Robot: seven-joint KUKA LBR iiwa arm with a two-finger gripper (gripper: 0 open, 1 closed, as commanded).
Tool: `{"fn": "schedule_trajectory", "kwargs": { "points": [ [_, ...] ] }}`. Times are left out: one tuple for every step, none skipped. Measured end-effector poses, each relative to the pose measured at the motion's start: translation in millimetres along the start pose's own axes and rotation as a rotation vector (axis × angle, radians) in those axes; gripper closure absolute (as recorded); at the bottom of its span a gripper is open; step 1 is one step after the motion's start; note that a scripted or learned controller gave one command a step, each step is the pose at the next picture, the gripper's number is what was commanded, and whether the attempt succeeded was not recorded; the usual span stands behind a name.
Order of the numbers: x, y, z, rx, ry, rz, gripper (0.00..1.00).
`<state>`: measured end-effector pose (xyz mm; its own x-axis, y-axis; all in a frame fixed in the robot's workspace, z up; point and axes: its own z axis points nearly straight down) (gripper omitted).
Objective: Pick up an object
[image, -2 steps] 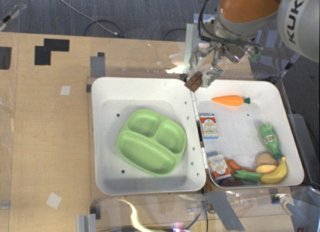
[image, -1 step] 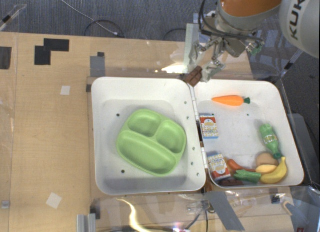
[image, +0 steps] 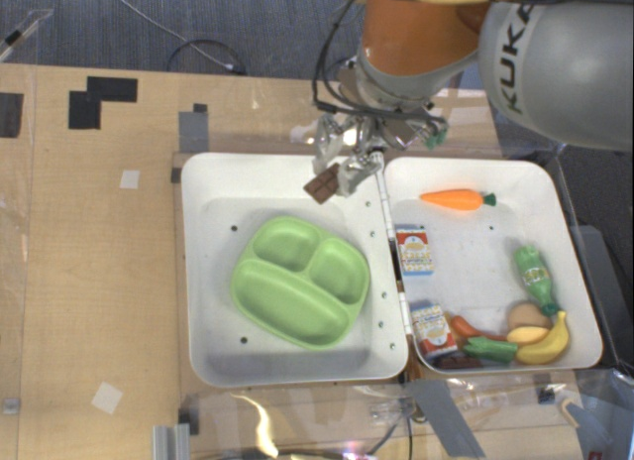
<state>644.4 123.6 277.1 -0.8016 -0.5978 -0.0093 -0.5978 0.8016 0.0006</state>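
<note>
Gripper (image: 342, 172) closed on small brown block (image: 321, 186), above left white bin (image: 198, 280) holding green divided plate (image: 300, 279). Advice: lift vertically, slowly; grip looks marginal.

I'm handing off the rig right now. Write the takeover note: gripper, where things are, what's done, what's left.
Gripper: above the left bin's back edge, near the divider, with a small brown object between its fingers.
Left bin: green divided plate.
Right bin: carrot, green bottle, banana, two small cartons.
Done: the pick looks made.
Left: confirm that the grasp holds.
</note>
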Motion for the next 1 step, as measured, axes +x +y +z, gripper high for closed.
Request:
{"fn": "schedule_trajectory", "kwargs": {
  "points": [
    [13.2,-62.2,-26.0,0.008,-0.003,-0.065,1.0]
  ]
}}
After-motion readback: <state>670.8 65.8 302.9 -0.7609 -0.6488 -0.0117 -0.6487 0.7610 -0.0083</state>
